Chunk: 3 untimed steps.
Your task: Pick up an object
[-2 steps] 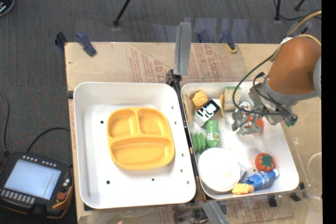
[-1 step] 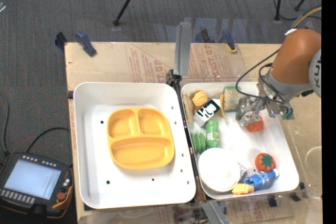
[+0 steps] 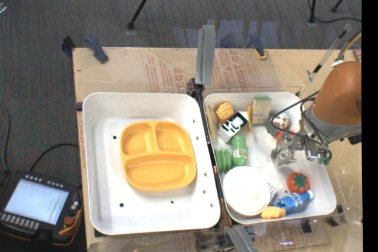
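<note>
My gripper [image 3: 302, 155] hangs over the right side of the right bin [image 3: 328, 177], below the orange wrist band. Its two metal fingers [image 3: 285, 154] stand apart, open, with only bare white bin floor between them. A red tomato [image 3: 298, 182] lies just below the gripper. A small orange and white ball [image 3: 281, 121] sits just above and to the left of it. Further left are a green bottle [image 3: 238, 150], a black and white box [image 3: 234, 123], a yellow corn piece [image 3: 224, 110] and a tan woven cylinder [image 3: 260, 109].
A white round plate [image 3: 245, 190] fills the right bin's near left corner. A blue bottle [image 3: 294, 202] and a yellow toy [image 3: 270, 212] lie along its front wall. The left bin [image 3: 100, 186] holds a yellow divided plate [image 3: 157, 154]. A grey post [image 3: 205, 59] stands behind the bins.
</note>
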Tool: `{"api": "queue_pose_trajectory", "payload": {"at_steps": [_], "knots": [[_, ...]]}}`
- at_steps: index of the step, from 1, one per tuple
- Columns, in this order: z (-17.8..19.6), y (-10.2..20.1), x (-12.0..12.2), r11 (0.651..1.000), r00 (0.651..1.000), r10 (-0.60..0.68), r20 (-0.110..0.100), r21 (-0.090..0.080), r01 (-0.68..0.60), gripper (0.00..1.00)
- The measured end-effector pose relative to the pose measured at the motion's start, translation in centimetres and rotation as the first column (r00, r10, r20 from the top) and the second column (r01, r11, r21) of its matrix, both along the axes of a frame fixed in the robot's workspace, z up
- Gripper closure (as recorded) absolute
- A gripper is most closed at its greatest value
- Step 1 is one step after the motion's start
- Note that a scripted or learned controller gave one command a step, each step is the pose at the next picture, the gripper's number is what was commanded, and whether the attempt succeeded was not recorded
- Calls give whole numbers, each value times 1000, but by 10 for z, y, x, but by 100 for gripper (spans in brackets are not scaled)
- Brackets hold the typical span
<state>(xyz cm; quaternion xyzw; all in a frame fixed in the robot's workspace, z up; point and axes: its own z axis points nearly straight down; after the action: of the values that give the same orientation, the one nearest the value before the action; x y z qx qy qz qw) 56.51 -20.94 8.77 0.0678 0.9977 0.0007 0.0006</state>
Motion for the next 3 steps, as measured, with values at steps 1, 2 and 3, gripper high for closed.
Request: {"api": "queue_pose_trajectory", "payload": {"at_steps": [1, 2, 3], "knots": [[0, 0, 0, 1000, 1000, 1, 0, 0, -1, 0], [1, 20, 65, 990, 990, 139, 3, 0, -139, 0], [13, 20, 66, 990, 990, 140, 8, -1, -140, 100]]}}
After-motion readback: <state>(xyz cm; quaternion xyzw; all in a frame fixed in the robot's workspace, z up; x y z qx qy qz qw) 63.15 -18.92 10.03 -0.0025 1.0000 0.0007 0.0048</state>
